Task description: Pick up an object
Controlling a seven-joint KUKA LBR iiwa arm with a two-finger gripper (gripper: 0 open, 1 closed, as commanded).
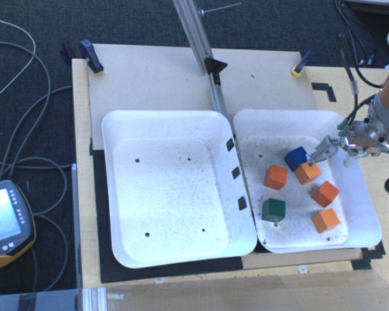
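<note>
Right bin (369, 199) — blocks (275, 177) central, rims free.

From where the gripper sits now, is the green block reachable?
Probably yes. The green block stands apart from the others near the right bin's front edge, nothing over it; the gripper hovers by the blue block.

arm (386, 118): cut off by right edge | gripper (322, 151): finger gap too small to tell | orange block (307, 172) beneath its tip: partly covered

No legible txt or labels.
</note>
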